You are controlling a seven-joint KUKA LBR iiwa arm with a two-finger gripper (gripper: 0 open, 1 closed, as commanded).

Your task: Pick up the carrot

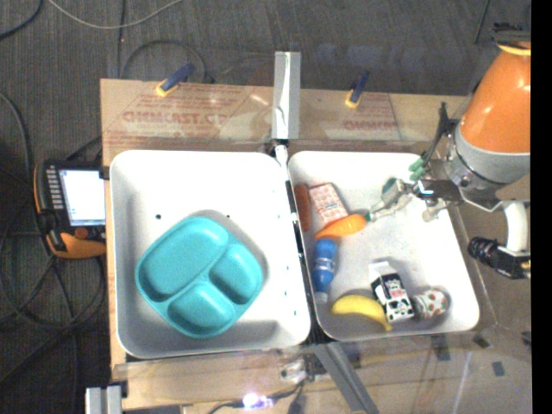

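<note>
Teal divided tray (201,274) in left bin (129,231), far left of claw, orange carrot (341,226) in right bin (461,274) just left of claw (390,198), claw's finger state cannot tell, banana (360,309) below-left of it.

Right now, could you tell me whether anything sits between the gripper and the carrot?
Nothing visible does. The gripper hangs over the right bin just to the right of the carrot, near its green end. The small box lies against the carrot's far side and the blue bottle lies below it, both away from the approach.
</note>
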